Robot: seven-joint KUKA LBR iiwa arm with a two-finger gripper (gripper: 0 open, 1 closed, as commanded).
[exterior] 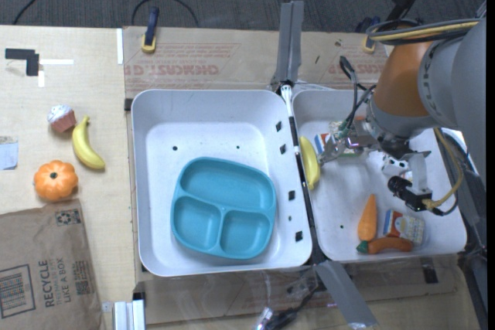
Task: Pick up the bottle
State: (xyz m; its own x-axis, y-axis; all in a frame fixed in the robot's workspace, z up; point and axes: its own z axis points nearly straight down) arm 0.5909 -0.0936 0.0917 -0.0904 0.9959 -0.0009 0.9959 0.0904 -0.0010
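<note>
My pincer: open or closed, cannot tell. Bottle lies flat, orange-labelled, touching carrots; banana at bin's left wall.

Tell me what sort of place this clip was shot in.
Probably a robotics lab test bench, not a kitchen: two white bins sit on a cardboard-covered bench, a grey-and-orange arm reaches in, and the banana and pumpkin look like toy props.
</note>
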